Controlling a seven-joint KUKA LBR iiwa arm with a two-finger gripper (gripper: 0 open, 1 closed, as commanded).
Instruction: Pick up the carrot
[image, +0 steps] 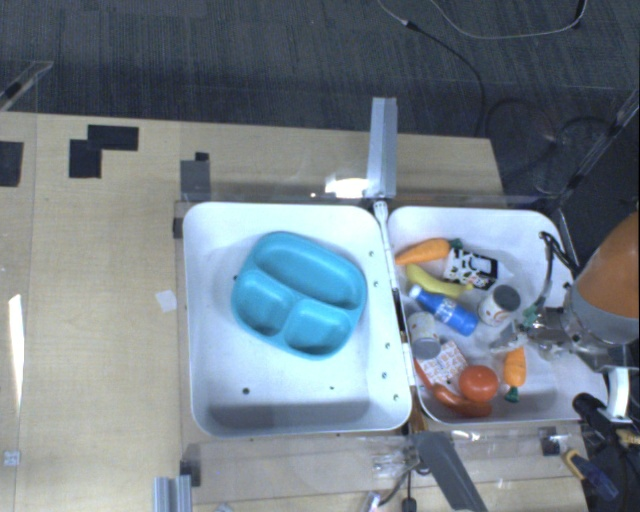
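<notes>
One carrot (514, 367) lies near the right bin's (520, 222) front right, just beside one red tomato (479, 381). The gripper (533, 327) sits near it (jaw state cannot be told). One blue three-part tray (297, 292) rests in the left bin (205, 330); a second orange vegetable (424, 251) lies at the back.

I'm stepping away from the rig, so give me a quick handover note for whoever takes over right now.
Hand: at the right bin's right side, beside the small carrot; open or shut cannot be told.
Things: small carrot lies near the bin's front, next to a red tomato. A larger orange carrot-like piece lies at the bin's back left. Blue divided plate sits in the left bin.
Done: nothing lifted.
Left: grasp and raise the carrot.
</notes>
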